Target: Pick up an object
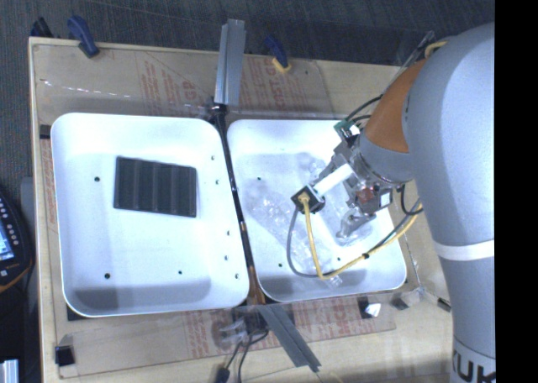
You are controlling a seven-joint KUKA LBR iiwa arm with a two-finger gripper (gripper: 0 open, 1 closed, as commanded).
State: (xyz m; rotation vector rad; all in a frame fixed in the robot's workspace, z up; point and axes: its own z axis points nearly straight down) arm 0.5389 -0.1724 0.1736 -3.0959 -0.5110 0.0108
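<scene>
Big grey arm (454,146) reaches in over the right bin (277,285) | hand (351,226) low inside it, open or pinching: cannot tell | clear crinkly plastic thing (273,205) lies in that bin, just beside hand | dark flat block (155,186) in left bin (76,205)

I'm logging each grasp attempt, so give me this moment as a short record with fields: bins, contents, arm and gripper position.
left bin: holds a dark ribbed rectangular object, lying flat
right bin: holds clear, crinkled plastic items, hard to tell apart
arm: reaches in from the right, over the right bin
gripper: low inside the right bin, near its right side
grasp: cannot tell; nothing visibly between the fingers
cables: yellow and black, looping from the wrist over the right bin
</scene>
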